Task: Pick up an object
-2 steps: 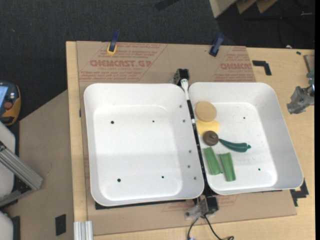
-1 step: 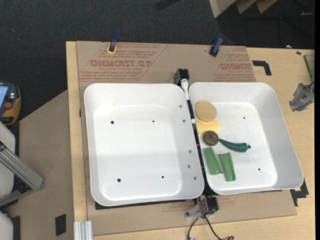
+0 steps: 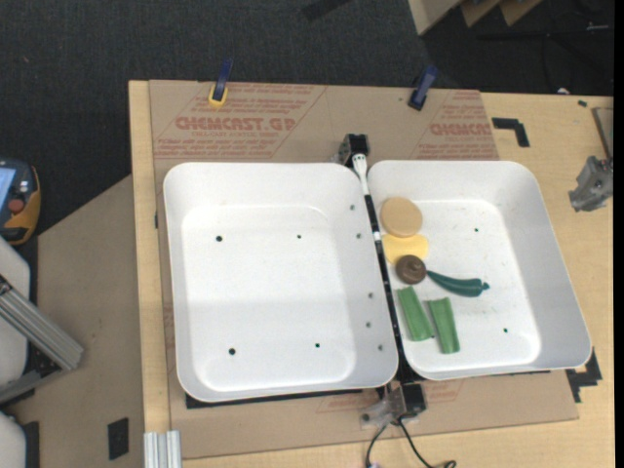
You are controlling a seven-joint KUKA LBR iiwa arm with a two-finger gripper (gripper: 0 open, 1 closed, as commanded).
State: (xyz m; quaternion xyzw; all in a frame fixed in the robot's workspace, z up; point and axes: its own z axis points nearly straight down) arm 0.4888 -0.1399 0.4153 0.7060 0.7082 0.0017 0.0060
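Objects cluster against the right bin's [image 3: 546,261] left wall: tan disc [image 3: 401,215], yellow piece [image 3: 402,250], brown knob [image 3: 411,270], green sticks [image 3: 430,321]. I'd go for that disc, it's clearest. Gripper [image 3: 591,185] waits beyond the bin's right rim; open or closed, I can't tell.

Small objects [image 3: 419,276] crowded against the right bin [image 3: 526,203] wall nearest the left bin [image 3: 263,281], open floor beyond them toward the far wall
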